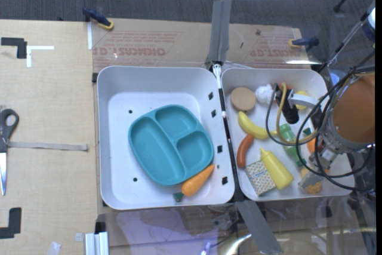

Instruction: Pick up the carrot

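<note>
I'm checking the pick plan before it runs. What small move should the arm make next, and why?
Probably a shift left across the divider: the arm sits over the right bin, while the carrot lies in the left bin, against the teal plate's lower edge.

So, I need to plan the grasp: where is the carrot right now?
In the camera view the carrot lies in the left bin, near its front right corner, against the lower right edge of the teal divided plate.
</note>
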### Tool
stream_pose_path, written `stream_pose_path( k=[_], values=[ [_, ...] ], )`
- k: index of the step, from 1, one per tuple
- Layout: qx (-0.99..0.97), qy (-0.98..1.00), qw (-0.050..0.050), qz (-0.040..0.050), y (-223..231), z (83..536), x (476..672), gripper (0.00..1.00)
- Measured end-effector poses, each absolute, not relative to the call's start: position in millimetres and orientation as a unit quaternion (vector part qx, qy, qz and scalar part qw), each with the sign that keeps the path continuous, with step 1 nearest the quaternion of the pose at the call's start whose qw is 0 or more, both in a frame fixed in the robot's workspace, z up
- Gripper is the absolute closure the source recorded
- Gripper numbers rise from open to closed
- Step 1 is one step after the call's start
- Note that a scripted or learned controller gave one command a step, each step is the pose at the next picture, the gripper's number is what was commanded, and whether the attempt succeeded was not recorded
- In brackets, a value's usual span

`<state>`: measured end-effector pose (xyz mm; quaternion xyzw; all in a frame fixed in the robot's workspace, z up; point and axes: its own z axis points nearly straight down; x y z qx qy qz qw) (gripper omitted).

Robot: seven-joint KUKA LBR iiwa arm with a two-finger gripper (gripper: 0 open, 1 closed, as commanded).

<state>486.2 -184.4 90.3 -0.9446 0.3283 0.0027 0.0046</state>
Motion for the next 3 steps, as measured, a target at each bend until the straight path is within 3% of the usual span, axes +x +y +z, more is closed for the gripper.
stream_pose_path(
  k=[1,2,3],
  values=[
    [-0.944,0.331,0.004,0.0027,-184.6,98.9,487.3,1.0],
    [-0.943,0.333,0.006,0.0027,-182.7,107.9,489.0,1.0],
    [-0.945,0.327,0.002,0.0002,-159.4,153.0,493.1,1.0]
  ],
)
